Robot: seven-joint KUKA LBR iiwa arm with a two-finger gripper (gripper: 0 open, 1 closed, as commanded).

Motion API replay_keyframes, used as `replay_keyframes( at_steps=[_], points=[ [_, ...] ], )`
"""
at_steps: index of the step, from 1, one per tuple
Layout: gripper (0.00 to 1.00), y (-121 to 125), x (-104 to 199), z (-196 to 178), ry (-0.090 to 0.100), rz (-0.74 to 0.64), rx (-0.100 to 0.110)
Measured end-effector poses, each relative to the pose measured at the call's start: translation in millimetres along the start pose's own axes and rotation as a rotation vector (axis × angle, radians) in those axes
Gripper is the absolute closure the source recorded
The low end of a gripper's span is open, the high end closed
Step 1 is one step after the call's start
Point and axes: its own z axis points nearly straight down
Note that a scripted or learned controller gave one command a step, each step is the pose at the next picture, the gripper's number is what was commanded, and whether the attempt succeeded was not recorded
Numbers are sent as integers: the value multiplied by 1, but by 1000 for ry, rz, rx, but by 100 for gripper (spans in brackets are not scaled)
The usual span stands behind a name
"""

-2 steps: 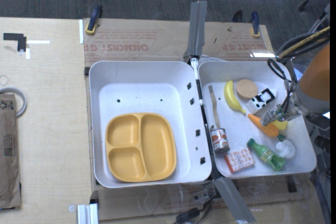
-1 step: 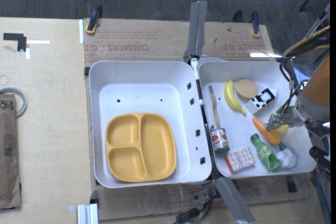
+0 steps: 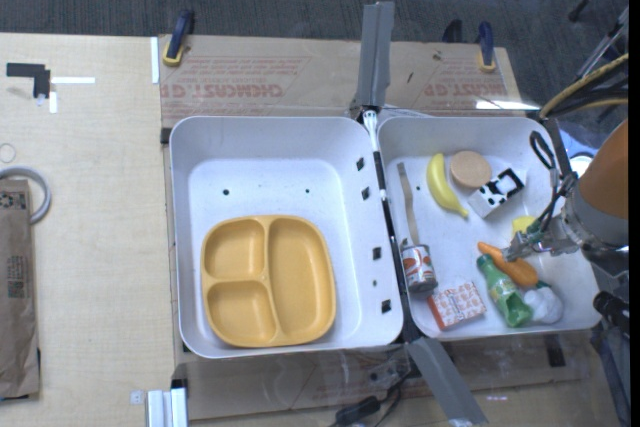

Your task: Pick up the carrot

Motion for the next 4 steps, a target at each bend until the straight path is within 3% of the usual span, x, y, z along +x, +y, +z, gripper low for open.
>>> replay_keyframes(
  at_steps=[1,2,3,4],
  points=[
    [0,-1,5,2,2,-196,4],
    [100,0,4,-8,0,-194,1],
    [0,0,4,-8,1,-194,3],
    [100,1,4,-17,0,-192,1]
  ],
)
